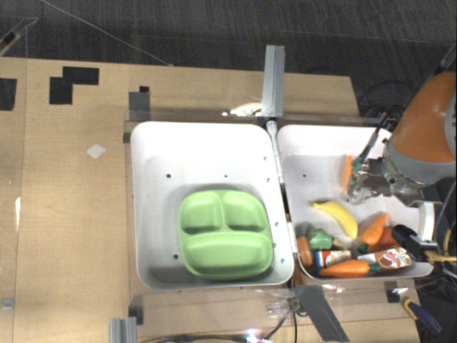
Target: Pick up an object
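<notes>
Banana (pixel 338 217), yellow, lies in the right bin (pixel 314 156), about mid-bin, curving down toward the pile at the near edge. Task names no particular object, so any of the toy foods counts. Near edge of that bin is crowded: a carrot (pixel 344 268) lying flat along the front wall, a second orange carrot (pixel 374 229) tilted just right of the banana, a small green piece (pixel 319 239) below the banana, a reddish sausage-like piece (pixel 305 251) at the left corner, and a sauce bottle (pixel 382 261) with a red-and-white label lying on its side, touching the flat carrot. Another orange piece (pixel 348 173) stands against the gripper's left side, higher up in the bin. Gripper (pixel 364 184) is down inside the right bin, just above and right of the banana, near it; contact not clear. Fingers are a dark metal blur, cannot tell whether they are apart or together, and nothing is plainly visible between them. Arm (pixel 428 131) comes in from the right, orange band big in view above grey wrist. Left bin (pixel 153 163) holds a green divided plate (pixel 225 232), three compartments, sitting toward the near side. Both bins side by side on a wooden bench (pixel 64 191), a metal post (pixel 273 81) standing behind where they meet.
</notes>
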Action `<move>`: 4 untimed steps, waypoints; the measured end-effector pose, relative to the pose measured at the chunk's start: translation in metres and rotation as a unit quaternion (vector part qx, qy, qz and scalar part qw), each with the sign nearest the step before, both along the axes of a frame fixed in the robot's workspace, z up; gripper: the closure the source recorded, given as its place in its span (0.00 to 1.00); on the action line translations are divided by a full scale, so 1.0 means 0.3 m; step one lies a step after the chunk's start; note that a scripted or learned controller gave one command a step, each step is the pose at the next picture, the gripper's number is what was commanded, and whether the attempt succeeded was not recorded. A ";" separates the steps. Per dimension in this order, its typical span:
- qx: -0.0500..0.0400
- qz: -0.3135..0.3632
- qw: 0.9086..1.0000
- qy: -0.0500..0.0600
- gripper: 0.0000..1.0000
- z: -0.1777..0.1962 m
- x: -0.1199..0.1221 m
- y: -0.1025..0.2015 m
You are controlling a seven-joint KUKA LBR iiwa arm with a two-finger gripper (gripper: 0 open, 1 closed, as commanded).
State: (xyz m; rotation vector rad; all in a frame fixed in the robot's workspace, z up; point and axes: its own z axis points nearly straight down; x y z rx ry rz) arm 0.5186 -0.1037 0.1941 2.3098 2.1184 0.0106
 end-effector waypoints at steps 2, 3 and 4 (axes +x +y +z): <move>0.000 -0.016 1.000 0.002 0.00 -0.328 -0.072 -0.006; 0.001 -0.015 1.000 0.001 1.00 -0.293 -0.068 -0.004; 0.001 -0.028 1.000 0.003 1.00 -0.028 0.237 0.169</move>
